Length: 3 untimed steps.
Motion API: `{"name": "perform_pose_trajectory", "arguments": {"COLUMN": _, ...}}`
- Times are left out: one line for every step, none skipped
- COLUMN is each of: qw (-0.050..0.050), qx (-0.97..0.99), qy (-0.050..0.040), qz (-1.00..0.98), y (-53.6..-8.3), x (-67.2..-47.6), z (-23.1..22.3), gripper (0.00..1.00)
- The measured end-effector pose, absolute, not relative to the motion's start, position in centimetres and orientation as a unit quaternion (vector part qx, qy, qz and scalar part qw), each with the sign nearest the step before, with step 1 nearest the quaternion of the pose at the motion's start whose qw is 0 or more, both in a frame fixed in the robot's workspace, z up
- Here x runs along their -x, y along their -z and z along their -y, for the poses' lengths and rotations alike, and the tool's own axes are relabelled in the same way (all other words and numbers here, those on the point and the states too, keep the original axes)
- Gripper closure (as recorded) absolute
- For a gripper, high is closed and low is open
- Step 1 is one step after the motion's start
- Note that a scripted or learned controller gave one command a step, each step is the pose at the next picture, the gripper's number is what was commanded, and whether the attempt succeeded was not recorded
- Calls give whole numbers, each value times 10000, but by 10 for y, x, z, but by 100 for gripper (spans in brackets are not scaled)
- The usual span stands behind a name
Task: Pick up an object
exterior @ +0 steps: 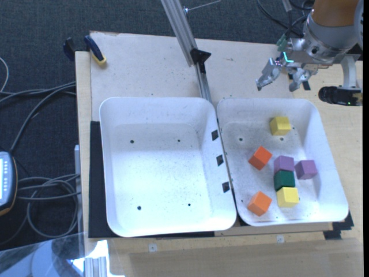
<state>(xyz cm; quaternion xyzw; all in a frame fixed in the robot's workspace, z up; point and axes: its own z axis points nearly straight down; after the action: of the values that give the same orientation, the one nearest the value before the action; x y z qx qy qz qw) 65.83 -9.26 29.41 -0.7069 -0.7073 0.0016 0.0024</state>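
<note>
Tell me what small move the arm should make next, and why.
Probably lower the gripper toward the yellow block at the back of the right bin. The gripper hangs open above the bin's back rim, and that block sits nearest it, apart from the others.

One fixed camera above bench (144,68), looking down at a slant. Both bins (115,154) in frame; arm (337,16) enters from view's right.

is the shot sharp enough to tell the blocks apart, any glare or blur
In the camera view the blocks are sharp and their colours distinct, e.g. the green block; light is even, shadows soft; the gripper is slightly soft-edged; a hazy translucent patch sits at bottom left; the left bin shows no blown-out glare.
</note>
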Motion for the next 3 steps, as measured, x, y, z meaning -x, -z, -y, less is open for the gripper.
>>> {"name": "perform_pose_trajectory", "arguments": {"qw": 5, "qx": 7065, "qy": -3, "qz": 7077, "y": -297, "x": -659, "z": 93, "gripper": 0}}
{"name": "perform_pose_trajectory", "arguments": {"qw": 22, "qx": 7072, "qy": -21, "qz": 7070, "y": -246, "x": -666, "z": 98, "gripper": 0}}
{"name": "perform_pose_trajectory", "arguments": {"qw": 21, "qx": 7070, "qy": -17, "qz": 7072, "y": -203, "x": -667, "z": 95, "gripper": 0}}
